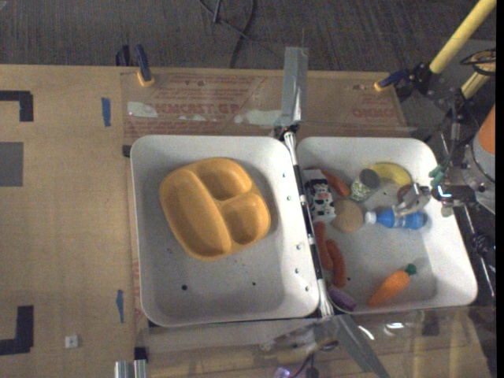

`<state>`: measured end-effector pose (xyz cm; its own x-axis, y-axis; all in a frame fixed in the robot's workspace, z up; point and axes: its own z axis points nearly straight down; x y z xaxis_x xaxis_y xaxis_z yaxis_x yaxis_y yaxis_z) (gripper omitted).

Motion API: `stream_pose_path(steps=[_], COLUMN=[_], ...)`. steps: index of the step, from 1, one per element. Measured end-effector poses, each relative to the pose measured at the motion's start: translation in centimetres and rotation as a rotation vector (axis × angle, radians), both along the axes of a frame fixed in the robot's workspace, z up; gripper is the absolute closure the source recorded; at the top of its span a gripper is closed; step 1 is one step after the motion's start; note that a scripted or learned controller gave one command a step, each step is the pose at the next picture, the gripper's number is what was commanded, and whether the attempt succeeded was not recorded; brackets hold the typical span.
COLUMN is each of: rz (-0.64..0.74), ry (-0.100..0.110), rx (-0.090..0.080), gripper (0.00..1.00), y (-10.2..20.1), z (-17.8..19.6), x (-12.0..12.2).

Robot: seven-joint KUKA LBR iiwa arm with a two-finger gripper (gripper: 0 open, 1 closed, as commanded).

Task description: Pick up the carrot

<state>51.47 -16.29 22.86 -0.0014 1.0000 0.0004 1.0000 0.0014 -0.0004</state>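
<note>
My gripper [413, 201] sits at the right side of the frame, over the upper-right part of the right bin [453, 246], w/ my arm coming in from the right edge. Fingers are low over the blue-and-white bottle [398, 220] — can't tell if they're spread or pressed together, too small and blurred from this angle, and can't tell if they touch the bottle.

The carrot [392, 286] is in the same bin, lower part of frame, lying tilted w/ its green top toward the upper right. It's well apart from my gripper, nothing on it.

Other stuff in the right bin: yellow banana [392, 172] near the top, a small round can [365, 184] just beside it on the left, a tan ball-like thing [347, 216] left of the bottle, a small black-and-white box [319, 198] against the left wall, red sausage-like pieces [335, 260] along the left wall — plus a purple item [342, 298] at the lower-left corner.

Left bin [157, 290], centre-left of frame, has an orange divided plate [214, 206] in its upper middle.
</note>
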Motion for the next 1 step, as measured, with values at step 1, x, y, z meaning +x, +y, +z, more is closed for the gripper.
stream_pose_path(steps=[1], rz=[0.185], ry=[0.0], rx=[0.0], gripper=[0.0], y=[1.18], z=[-12.55], x=[-3.56])
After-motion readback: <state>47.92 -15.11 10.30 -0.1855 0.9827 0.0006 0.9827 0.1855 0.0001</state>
